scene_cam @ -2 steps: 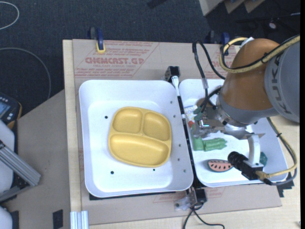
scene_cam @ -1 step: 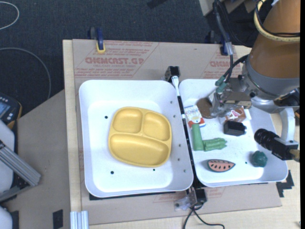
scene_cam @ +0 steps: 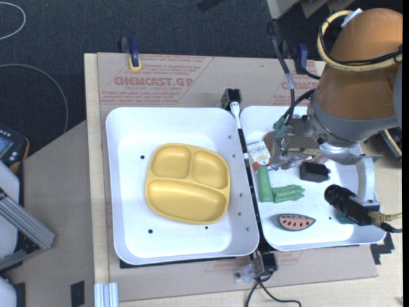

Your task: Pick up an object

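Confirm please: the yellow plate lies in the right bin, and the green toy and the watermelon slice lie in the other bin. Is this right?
Not quite. The camera view shows the yellow plate in the left bin, not the right. The green toy and watermelon slice lie in the other bin.

Below me: brown cardboard sheet [scene_cam: 160,82] printed "CHEMCAST", under both white bins; blue-and-yellow clamp [scene_cam: 133,53] pins its far-left edge. Dark carpet [scene_cam: 96,18] beyond, thin white cable [scene_cam: 45,75] looping there.
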Tool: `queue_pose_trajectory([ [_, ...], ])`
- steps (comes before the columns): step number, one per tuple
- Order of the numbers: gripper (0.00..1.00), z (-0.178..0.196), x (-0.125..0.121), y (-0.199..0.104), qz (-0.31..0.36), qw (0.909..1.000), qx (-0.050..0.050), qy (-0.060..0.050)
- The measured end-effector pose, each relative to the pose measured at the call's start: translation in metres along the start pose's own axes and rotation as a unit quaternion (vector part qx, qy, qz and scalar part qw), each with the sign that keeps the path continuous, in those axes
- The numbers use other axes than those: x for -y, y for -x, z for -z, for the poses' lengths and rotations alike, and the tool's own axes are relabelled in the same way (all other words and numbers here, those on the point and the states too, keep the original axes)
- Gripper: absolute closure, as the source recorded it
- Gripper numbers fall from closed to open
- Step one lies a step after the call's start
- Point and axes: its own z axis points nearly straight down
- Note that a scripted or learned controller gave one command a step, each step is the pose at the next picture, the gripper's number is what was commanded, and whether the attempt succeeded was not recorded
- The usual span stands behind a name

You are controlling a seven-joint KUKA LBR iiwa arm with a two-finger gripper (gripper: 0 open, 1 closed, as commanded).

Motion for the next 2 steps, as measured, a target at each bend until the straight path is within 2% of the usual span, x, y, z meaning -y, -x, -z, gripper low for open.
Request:
queue_pose_trajectory([
  [1,1.00,-0.048,0.000,0.025,-0.003,1.0000,0.001,-0.001],
  [2,1.00,-0.141,-0.074,0.055,-0.002,1.0000,0.001,-0.001],
])
